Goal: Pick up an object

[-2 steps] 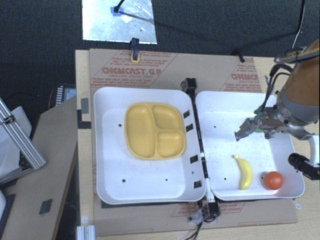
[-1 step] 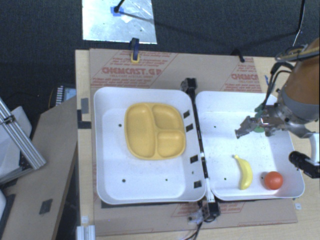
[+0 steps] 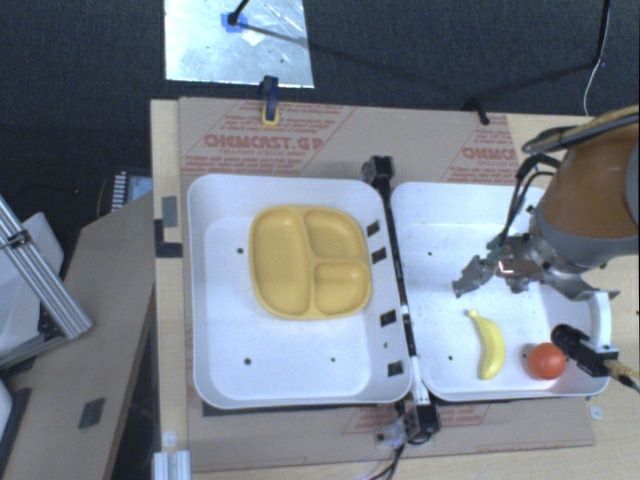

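Grey arm [image 3: 590,223] with a broad orange band — thin dark cables trail toward its metallic tool [image 3: 468,282].

Dark carpeted floor [image 3: 80,58], shiny metal sheet [image 3: 238,28] lying on it, aluminium frame [image 3: 40,278] at left

Two bins side by side on table [image 3: 440,133]. Left bin [image 3: 215,368]: divided plate [image 3: 308,261] inside. Right bin [image 3: 440,218]: banana [image 3: 488,345] left of tomato [image 3: 546,361], both near front wall.

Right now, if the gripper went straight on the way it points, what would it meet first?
The gripper points left and down, so probably the bare floor of the right bin, above the banana. Depth is unclear from this view.
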You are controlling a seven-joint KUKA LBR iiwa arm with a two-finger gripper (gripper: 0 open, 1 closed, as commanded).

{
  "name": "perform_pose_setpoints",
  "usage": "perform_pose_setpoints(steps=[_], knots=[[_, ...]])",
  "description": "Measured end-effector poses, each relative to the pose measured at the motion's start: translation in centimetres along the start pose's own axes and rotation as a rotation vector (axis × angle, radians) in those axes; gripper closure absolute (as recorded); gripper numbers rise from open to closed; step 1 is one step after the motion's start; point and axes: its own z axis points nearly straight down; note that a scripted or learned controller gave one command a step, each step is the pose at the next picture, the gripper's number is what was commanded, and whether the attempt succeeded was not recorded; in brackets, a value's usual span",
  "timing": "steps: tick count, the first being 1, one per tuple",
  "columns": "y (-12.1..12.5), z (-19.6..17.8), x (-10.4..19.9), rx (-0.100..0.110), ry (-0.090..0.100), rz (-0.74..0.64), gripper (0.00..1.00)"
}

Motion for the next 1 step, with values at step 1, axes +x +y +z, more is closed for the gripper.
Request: perform_pose_setpoints(steps=[1], knots=[[0.31, 6.23, -0.23, 0.0, 0.0, 0.001, 0.0]])
